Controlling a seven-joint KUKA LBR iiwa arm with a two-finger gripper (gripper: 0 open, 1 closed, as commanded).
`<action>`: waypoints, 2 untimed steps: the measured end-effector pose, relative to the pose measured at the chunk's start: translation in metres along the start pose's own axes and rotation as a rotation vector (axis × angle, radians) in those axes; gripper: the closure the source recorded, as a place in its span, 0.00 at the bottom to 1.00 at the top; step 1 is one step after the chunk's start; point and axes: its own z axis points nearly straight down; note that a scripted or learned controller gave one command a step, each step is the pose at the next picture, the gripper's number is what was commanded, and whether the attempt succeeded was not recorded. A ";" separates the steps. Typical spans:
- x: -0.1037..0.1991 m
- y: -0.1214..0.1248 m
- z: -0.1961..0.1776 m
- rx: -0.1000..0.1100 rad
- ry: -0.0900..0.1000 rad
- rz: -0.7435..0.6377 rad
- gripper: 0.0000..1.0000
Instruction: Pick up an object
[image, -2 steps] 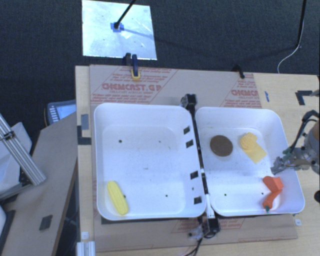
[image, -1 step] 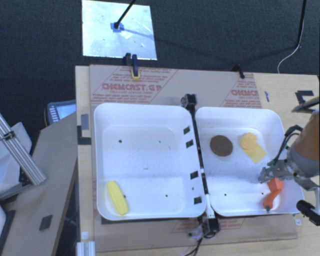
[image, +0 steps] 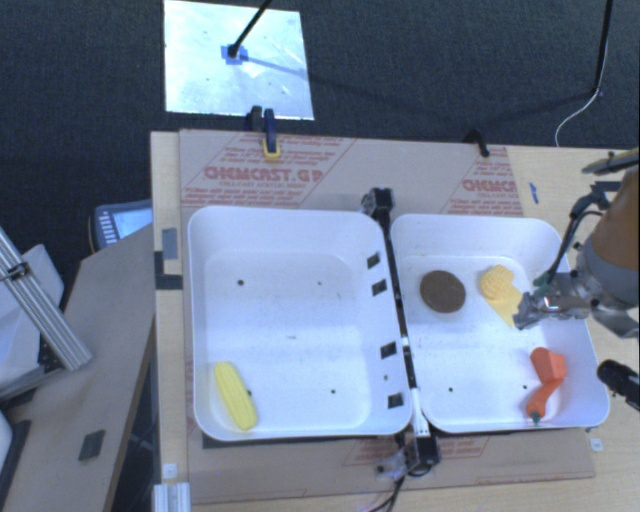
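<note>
The right bin (image: 470, 410) holds a brown round disc (image: 442, 291), a pale yellow object (image: 497, 284) and an orange carrot (image: 545, 378). In the left bin (image: 290, 225) a yellow corn cob (image: 235, 394) lies near the front left corner. My gripper (image: 528, 313) hangs low over the right side of the right bin. It is just right of and below the yellow object and above the carrot. Whether it touches the yellow object is unclear.
The arm (image: 612, 262) comes in over the right bin's right rim. A black divider with clips (image: 395, 300) runs between the bins. A cable (image: 590, 95) hangs at the upper right, and a shiny plate (image: 238, 60) lies beyond the bench.
</note>
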 end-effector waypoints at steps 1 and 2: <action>-0.055 -0.005 0.014 0.008 -0.001 0.012 1.00; -0.053 -0.001 -0.039 0.004 -0.001 0.006 1.00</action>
